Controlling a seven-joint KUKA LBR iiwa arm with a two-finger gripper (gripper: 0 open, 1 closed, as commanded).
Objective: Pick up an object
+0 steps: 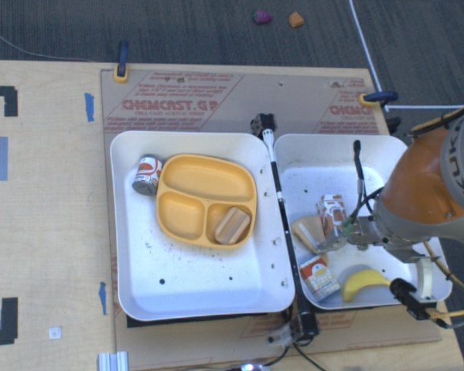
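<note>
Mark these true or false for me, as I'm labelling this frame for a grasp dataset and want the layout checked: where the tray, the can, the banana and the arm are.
1. The yellow divided tray lies in the left bin. True.
2. A small can rests inside the tray. False: it lies in the left bin beside the tray's left edge.
3. The banana lies in the right bin. True.
4. The tray's lower right compartment holds a tan block. True.
5. The arm is over the left bin. False: it is over the right bin.
</note>
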